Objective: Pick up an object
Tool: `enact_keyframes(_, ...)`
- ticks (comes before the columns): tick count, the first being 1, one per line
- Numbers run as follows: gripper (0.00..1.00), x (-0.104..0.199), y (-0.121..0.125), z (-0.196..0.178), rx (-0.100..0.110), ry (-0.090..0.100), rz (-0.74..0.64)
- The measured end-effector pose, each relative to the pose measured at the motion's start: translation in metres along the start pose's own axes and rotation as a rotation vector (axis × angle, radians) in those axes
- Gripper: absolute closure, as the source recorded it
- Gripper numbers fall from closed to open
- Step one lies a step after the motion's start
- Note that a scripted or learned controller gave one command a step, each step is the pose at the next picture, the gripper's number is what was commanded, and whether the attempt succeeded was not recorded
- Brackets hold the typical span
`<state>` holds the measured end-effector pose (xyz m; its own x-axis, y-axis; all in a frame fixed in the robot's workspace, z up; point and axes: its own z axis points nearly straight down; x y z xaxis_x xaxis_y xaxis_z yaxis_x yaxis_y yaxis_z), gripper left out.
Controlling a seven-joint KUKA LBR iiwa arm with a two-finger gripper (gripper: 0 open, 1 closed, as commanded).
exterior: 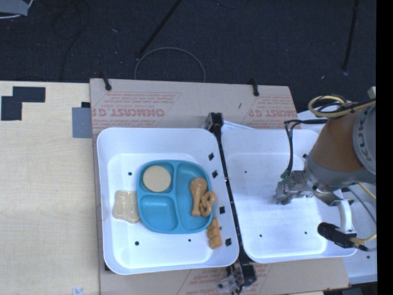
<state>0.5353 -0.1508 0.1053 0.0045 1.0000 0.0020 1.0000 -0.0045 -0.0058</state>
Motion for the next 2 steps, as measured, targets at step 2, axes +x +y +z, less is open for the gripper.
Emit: enact_keyframes(2, 1.00, -0.004, 0.001, -0.116, -0.009, -0.003, -0.006)
